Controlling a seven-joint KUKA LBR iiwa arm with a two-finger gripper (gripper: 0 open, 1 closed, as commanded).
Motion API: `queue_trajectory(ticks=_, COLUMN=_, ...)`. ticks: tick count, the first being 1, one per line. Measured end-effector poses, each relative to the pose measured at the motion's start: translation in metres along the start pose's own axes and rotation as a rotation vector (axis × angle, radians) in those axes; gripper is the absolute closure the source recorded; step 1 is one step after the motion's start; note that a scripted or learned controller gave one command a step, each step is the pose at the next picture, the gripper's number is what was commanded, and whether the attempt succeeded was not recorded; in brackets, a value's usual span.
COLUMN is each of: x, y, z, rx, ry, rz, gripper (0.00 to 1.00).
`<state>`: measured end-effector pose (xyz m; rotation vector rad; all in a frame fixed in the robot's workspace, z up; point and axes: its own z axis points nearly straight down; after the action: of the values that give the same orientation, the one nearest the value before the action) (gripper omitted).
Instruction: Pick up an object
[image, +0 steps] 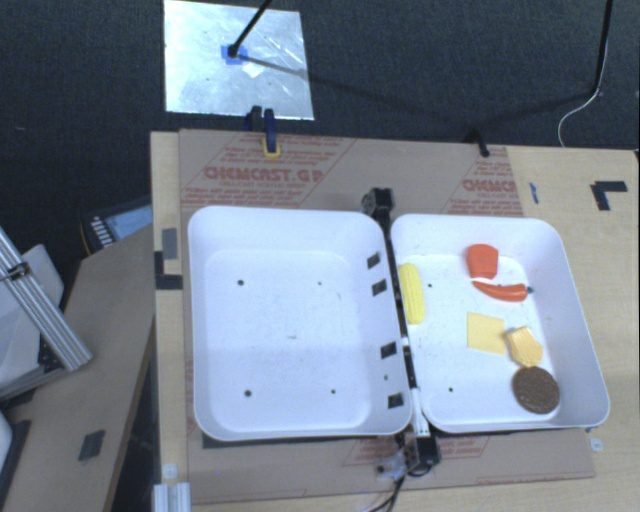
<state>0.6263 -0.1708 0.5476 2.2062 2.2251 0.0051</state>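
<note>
Corn cob (411, 292) against right bin (575, 300) wall, brown disc (537, 389) indistinct, claw state untellable.

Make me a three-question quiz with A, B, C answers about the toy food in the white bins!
1. Where does the toy corn cob lie?
A. in the left bin
B. in the right bin, by its left wall
C. on the bench

2. How many food pieces are in the right bin?
A. three
B. six
C. nine

3. How does the brown cookie sit?
A. lying flat on the bin floor
B. stacked on the corn
C. leaning on the bin wall

Answers: 1 B, the cob lies along the divider side. 2 B, corn, orange piece, red chili pepper, two yellow pieces, cookie. 3 A, its round face points up.
</note>
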Motion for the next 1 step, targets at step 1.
queue_trajectory(ticks=1, x=-0.0376, y=0.043, z=0.0439, rx=0.006, ry=0.0, rz=0.009, gripper=1.0)
